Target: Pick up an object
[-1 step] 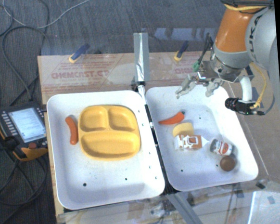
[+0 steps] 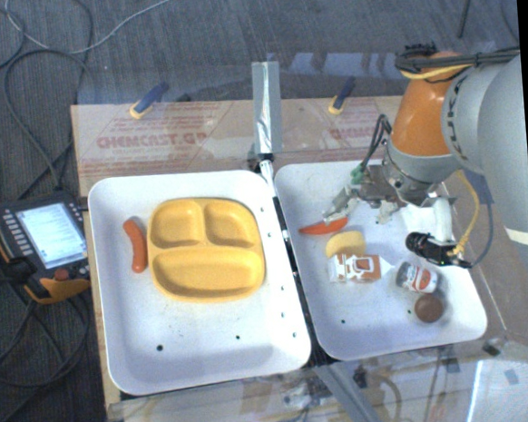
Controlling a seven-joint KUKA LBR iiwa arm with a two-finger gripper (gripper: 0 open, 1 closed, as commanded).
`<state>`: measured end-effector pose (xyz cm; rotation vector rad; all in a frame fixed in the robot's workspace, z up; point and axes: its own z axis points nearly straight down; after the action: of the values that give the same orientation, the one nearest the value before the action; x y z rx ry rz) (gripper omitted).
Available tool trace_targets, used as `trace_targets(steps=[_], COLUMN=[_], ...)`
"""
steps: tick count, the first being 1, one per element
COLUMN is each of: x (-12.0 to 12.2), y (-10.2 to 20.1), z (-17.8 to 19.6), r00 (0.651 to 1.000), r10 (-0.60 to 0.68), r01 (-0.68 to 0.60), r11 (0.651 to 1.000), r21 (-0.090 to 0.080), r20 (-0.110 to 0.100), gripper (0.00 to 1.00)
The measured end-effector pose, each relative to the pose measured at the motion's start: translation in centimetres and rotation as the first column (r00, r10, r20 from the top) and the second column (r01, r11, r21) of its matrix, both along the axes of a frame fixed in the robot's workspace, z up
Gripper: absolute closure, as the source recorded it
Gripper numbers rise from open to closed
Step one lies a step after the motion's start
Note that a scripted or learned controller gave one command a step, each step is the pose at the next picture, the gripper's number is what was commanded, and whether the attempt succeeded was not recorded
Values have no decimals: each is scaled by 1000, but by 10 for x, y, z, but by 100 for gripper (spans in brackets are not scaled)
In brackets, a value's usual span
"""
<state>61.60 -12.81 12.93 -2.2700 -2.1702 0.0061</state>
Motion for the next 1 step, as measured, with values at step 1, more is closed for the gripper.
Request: trace_targets(steps=[1], x=[25], y=[16], z=[-39], r00=[909], r10=[416], r01=[-416], r11=[909], r21=[-5], r20=[10], gripper=[0])
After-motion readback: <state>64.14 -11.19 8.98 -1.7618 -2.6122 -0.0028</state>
